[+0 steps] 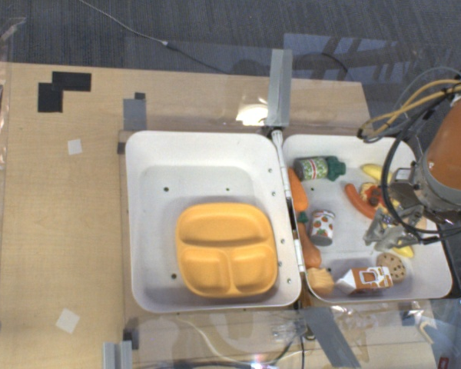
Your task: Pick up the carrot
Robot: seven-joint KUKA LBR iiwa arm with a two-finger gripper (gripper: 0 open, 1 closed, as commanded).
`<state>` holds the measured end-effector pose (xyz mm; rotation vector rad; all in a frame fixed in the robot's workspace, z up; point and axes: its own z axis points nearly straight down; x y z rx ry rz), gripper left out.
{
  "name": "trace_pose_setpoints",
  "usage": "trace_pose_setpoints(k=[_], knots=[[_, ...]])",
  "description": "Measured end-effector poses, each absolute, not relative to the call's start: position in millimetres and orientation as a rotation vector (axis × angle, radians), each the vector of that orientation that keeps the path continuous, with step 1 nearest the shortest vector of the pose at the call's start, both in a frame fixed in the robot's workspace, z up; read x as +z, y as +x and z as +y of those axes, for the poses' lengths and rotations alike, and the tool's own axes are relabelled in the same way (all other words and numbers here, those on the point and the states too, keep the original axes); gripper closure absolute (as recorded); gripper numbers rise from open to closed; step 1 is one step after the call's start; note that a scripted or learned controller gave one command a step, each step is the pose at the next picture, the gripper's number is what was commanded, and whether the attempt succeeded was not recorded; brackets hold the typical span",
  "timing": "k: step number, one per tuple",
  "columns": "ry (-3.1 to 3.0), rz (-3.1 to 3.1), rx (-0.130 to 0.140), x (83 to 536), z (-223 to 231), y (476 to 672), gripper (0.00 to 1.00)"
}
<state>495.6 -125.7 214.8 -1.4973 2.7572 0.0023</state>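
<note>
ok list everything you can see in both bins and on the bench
divided tray: 1, yellow, in the left bin
carrot: 1, orange, right bin, along its left wall
bottle: 1, green with a label, right bin, top
can: 1, grey and red, right bin, middle
carton: 1, orange and white, right bin, bottom
cookie: 1, brown, beside the carton
black marker: 1, bench, top left
arm: 1, grey and orange, over the right bin
gripper: 1, metal, right bin, right of the can
</note>
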Motion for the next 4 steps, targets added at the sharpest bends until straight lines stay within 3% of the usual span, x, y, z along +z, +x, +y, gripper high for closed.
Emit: trace_pose_setpoints(k=[1,2,3,4], knots=[[-1.721,2.62,-0.009,264.1,-188.1,500.1,1.0],[-1.944,2.459,-0.001,240.1,-79.7,488.9,1.0],[-2.312,2.118,-0.007,253.2,-111.9,488.5,1.0],[-2.541,1.84,-0.006,228.7,-166.0,510.1,1.0]])
